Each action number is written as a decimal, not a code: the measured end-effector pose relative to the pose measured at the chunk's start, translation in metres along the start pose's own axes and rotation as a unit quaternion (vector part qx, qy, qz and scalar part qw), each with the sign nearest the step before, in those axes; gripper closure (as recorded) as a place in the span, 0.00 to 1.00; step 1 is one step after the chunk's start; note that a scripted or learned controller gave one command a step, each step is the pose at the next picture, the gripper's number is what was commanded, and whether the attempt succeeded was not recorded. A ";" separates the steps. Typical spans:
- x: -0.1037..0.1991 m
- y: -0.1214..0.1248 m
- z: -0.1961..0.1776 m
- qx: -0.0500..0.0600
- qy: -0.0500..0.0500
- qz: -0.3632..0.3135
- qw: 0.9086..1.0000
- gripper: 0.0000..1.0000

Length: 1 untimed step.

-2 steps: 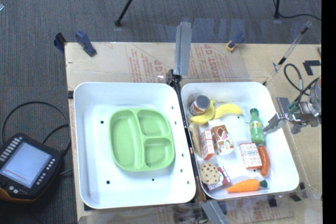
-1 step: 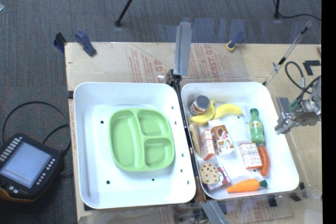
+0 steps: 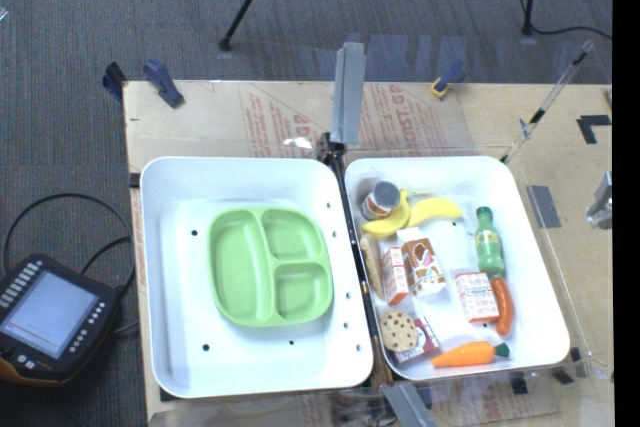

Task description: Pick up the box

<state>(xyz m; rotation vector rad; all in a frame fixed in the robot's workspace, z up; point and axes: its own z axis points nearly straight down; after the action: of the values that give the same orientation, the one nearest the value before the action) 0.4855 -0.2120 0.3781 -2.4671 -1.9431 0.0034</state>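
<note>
Three small cartons lie in the right bin (image 3: 530,245). A red and white box (image 3: 395,275) lies beside a second box (image 3: 423,265) with a picture on its top, and the two touch at the bin's middle. Another red and white box (image 3: 477,297) lies further right, next to a red sausage-shaped toy (image 3: 503,307).
The right bin also holds a can (image 3: 380,200), a banana (image 3: 425,213), a green bottle (image 3: 488,243), a carrot (image 3: 465,355), a cookie (image 3: 398,328) and a packet (image 3: 428,337). A green divided plate (image 3: 270,265) lies in the left bin (image 3: 170,215). A grey metal part (image 3: 602,200) shows at the right edge.
</note>
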 end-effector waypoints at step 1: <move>0.037 0.039 -0.059 -0.001 0.000 -0.303 0.953 1.00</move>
<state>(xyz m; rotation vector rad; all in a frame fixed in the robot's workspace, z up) 0.5325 -0.1848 0.4368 -1.7621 -2.6003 0.0008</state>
